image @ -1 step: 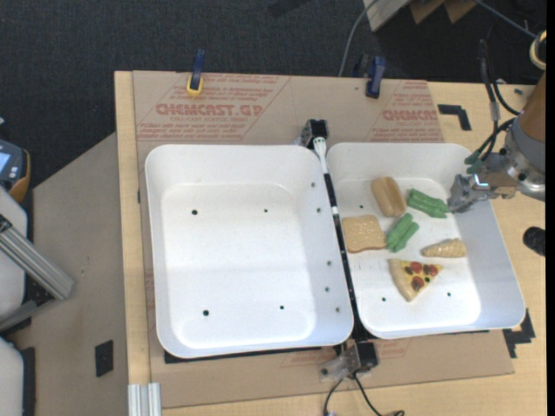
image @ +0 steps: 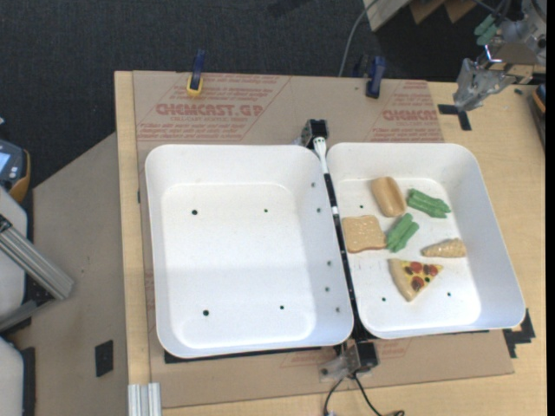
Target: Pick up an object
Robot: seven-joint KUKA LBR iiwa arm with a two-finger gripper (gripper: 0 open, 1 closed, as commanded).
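From my station I see the gripper [image: 479, 78] parked at the top right, above the bench beyond the far corner of the right bin [image: 486, 232], and I cannot tell how it is set. All the pickable items lie in that right bin: a bread roll [image: 388, 195] near the back, a toast slice [image: 362, 233] by the divider, two green pea pods [image: 428, 203] [image: 401, 231], a small pastry wedge [image: 444, 250] and a pizza slice [image: 413, 276] toward the front. The left bin [image: 173, 172] sits just beside it, their inner rims touching.
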